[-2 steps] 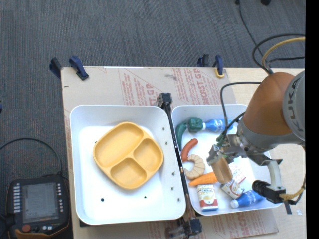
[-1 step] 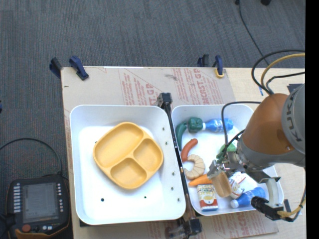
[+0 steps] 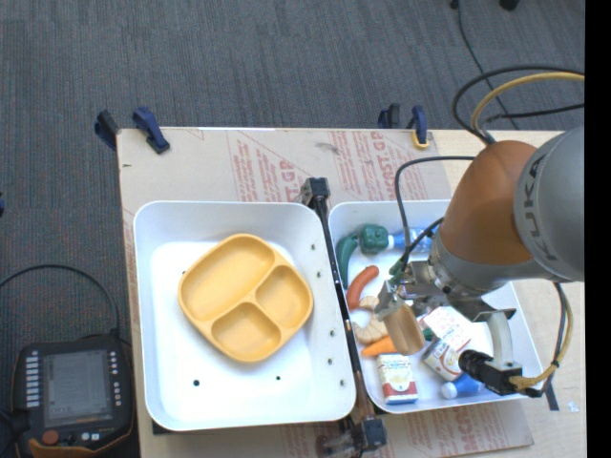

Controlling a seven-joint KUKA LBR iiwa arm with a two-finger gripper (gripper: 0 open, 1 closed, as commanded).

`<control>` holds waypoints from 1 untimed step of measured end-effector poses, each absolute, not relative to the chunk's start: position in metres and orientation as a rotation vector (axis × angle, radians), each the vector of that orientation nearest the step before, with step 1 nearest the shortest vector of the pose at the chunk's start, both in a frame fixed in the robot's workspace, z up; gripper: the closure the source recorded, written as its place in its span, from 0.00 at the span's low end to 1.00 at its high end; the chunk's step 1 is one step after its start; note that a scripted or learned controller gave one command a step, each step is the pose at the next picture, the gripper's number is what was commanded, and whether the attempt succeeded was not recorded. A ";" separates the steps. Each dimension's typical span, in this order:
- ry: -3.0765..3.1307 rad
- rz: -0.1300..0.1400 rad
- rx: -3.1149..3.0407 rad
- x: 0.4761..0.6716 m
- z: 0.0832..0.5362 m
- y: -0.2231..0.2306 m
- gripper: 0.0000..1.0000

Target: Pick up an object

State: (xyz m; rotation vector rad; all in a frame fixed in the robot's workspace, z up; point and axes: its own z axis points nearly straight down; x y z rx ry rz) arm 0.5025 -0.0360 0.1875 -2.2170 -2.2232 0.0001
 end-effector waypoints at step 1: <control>-2.219 0.003 -2.220 0.501 0.155 -0.089 1.00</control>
